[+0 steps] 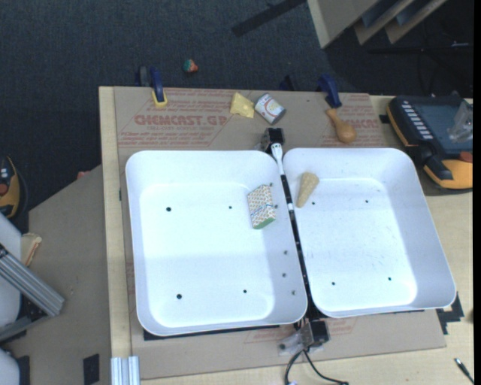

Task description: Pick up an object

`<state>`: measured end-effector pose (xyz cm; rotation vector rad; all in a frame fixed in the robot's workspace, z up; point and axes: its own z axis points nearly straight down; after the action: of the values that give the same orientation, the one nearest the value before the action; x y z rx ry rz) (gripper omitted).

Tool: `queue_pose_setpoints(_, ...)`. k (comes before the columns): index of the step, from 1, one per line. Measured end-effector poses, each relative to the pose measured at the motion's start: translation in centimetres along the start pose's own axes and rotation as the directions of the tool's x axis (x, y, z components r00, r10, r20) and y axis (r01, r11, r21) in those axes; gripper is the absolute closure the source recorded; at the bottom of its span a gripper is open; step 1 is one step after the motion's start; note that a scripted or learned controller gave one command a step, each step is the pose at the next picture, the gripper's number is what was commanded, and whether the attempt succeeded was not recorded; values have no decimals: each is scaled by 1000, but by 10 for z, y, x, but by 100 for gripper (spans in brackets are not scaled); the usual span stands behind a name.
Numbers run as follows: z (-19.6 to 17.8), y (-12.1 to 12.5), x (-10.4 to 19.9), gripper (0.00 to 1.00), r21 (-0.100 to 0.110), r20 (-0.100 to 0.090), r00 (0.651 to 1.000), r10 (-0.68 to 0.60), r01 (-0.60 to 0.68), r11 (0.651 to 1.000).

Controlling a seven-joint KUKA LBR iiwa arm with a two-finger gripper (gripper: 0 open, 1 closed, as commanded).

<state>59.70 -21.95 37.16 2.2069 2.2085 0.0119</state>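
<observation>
Brown cardboard sheet with red "CHEMCAST" print covers the wooden bench; everything else is placed relative to it. Dark blue-grey carpet beyond its far and left edges. Blue clamps pin its far edge. Light wooden furniture beyond the far right corner. Aluminium extrusion left of it. Yellow-and-black pendant right of it. Even overhead light, soft shadows.

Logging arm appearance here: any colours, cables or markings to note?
Nothing to log for arm or pincer. The frame offers the left white bin, the right white bin, a black strip between them and black cables at the bench's front edge.
</observation>
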Motion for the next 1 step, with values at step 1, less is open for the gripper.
queue_pose_setpoints(1,-177,-49,-7,100,-3,1,1000,1,-1,1000)
